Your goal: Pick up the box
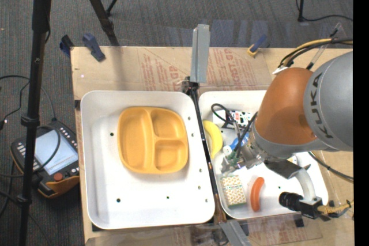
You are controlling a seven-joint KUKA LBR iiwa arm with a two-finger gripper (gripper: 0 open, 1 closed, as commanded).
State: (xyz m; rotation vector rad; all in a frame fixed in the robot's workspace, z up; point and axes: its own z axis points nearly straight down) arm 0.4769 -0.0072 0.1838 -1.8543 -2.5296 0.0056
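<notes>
Over the right bin (pixel 271 213), gripper (pixel 233 159) low, under the grey and orange arm (pixel 294 112). Open or clenched: cannot tell, the wrist's bulk in the way.

Just below the gripper, toward the camera: the box (pixel 232 190), small and patterned, flat on the bin floor. Just right of the box: an orange-and-white thing (pixel 256 193). Up-left of the gripper, close by: a yellow thing (pixel 212 136) against the bin's left wall. Beyond the gripper: a white card (pixel 242 118) and a black cord (pixel 219 109).

Well left of the gripper, in the left bin (pixel 104 181): a yellow divided plate (pixel 154 140).

Far beyond, between the bins: a grey post (pixel 200 55). Far left, off the bench: a pendant (pixel 52 158) on the floor.
</notes>
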